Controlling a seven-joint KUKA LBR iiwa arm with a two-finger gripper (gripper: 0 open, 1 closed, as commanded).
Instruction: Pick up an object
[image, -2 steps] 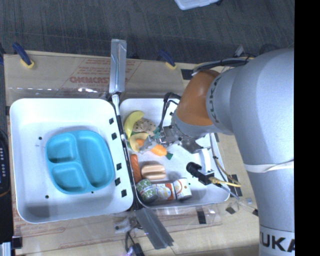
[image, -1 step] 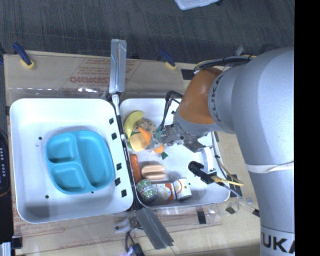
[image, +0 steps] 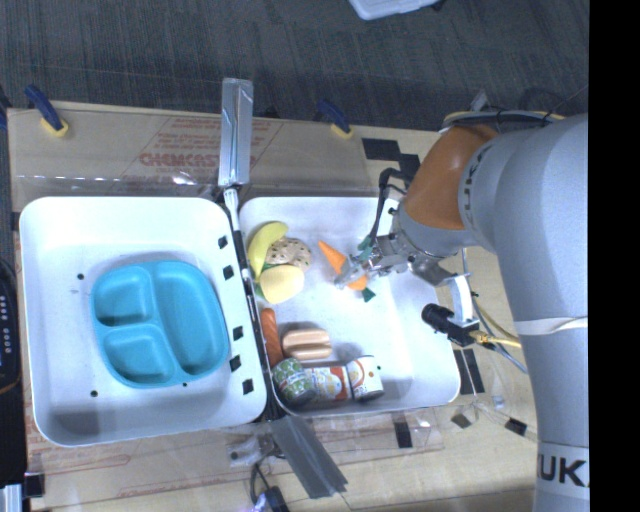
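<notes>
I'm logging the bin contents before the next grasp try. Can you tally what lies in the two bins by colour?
Blue: 1, the divided tray
Yellow: 2, the banana and the lemon
Orange: 2, the carrot and the sausage
Tan: 2, the cookie and the hot dog bun
Multicoloured: 1, the can
Total: 8

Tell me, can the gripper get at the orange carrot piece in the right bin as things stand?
Probably yes. The gripper sits right beside the carrot piece, with bare bin floor around it and nothing lying over it.
</notes>
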